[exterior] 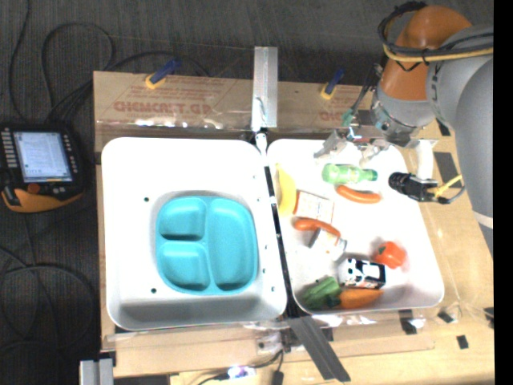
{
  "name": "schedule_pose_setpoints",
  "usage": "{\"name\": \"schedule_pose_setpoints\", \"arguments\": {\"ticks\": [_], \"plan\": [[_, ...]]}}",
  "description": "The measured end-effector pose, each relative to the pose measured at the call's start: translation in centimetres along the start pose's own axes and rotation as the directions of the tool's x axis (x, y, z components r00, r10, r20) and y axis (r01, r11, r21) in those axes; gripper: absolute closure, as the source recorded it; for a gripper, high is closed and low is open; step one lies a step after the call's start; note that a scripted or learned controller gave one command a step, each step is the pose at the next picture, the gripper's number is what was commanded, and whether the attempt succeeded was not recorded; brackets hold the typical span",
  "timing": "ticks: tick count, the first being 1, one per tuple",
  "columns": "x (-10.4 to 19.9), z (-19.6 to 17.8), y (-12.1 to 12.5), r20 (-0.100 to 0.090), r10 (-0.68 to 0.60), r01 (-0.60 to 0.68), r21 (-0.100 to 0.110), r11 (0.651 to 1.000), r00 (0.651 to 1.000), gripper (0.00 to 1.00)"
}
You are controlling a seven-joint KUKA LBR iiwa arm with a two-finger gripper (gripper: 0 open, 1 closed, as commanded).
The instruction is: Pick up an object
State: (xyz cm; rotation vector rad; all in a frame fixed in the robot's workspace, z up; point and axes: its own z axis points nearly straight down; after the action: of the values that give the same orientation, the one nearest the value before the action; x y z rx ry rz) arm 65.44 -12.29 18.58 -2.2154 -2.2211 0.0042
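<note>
The right bin (pixel 417 239) holds several toy foods. A green bottle-like piece (pixel 349 172) lies near its far edge, with an orange sausage (pixel 358 194) just in front of it. My gripper (pixel 351 147) hovers over the bin's far edge, right above the green piece. Its fingers (pixel 330 146) are spread open with nothing between them. Further in lie a yellow banana (pixel 283 186), a beige box (pixel 314 207), a red sausage (pixel 313 225), a red pepper (pixel 390 254), a black-and-white cow toy (pixel 365 273), a green vegetable (pixel 321 291) and a carrot (pixel 361 297).
The left bin (pixel 128 175) holds a teal divided tray (pixel 207 243). A black fitting with a yellow cable (pixel 414 184) sits at the right bin's right side. A metal post (pixel 265 87) stands behind the divide between the bins. A tablet (pixel 40 160) lies far left.
</note>
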Motion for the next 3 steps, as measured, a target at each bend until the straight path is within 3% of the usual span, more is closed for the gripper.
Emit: {"name": "schedule_pose_setpoints", "arguments": {"ticks": [1, 2, 3], "plan": [[-6.0, 9.8, 0.1, 0.004, 0.073, -0.073, -0.010, 0.997, 0.997, 0.00], [-6.1, 8.9, -0.1, 0.004, 0.074, -0.074, 0.002, 0.997, 0.997, 1.00], [-9.1, 9.5, -6.0, 0.007, -0.092, 0.092, -0.017, 0.996, 0.996, 1.00]]}}
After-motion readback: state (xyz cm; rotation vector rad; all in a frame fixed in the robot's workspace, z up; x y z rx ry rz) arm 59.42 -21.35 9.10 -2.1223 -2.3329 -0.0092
